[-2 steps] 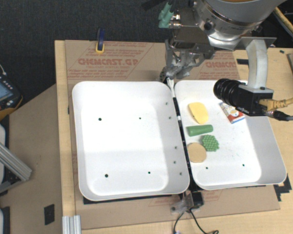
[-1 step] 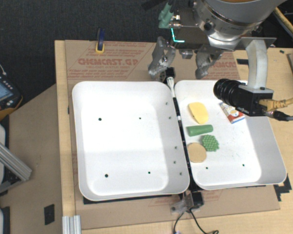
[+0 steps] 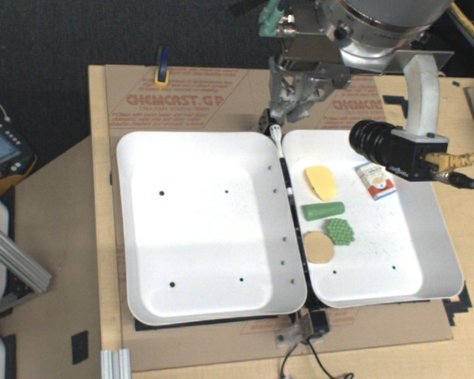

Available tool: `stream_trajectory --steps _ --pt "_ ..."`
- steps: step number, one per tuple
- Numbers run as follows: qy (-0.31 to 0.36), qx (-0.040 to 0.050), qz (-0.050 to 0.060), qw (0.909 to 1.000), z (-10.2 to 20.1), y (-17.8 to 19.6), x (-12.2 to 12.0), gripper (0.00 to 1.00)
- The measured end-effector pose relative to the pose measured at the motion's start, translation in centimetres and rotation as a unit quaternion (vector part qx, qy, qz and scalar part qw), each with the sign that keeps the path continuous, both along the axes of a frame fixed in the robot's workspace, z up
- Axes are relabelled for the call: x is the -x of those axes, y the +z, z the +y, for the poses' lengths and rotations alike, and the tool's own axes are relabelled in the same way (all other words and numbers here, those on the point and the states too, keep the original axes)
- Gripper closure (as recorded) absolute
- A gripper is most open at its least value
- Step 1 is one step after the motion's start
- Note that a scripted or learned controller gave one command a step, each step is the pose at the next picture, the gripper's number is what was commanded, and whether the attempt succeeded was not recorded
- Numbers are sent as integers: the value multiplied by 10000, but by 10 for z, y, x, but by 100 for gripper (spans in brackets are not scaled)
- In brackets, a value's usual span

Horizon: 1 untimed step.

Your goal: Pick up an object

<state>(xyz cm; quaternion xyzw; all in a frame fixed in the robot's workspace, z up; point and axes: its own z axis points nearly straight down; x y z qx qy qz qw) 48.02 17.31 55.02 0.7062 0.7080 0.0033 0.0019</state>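
Two white bins are sitting side by side on the cardboard sheet (image 3: 221,93): left bin (image 3: 142,212) and right bin (image 3: 426,251).

Right bin is holding five objects, one of each: yellow piece (image 3: 321,181), green cylinder (image 3: 323,210), green bumpy piece (image 3: 340,231), tan disc (image 3: 318,248), small red-white-blue carton (image 3: 375,180). Four of them are clustering along the bin's left side, close to the seam between the bins. Cylinder is lying crosswise just below the yellow piece; bumpy piece and disc are touching or nearly so, just under the cylinder. Carton is sitting apart, up near the far right, beside the black camera unit (image 3: 383,148) hanging off the arm.

Open floor in the right bin is lying in the near and right part; the objects near the seam are leaving little room on that wall side.

Gripper (image 3: 288,105) is hanging over the far edge where the two bins are meeting, above the rims, well apart from the objects. Finger spread: can't tell from this angle. Nothing visible between them.
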Motion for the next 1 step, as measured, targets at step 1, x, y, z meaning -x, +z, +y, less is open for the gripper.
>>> stream_trajectory --steps 1 --pt "0 4 7 10000 0 -1 0 0"
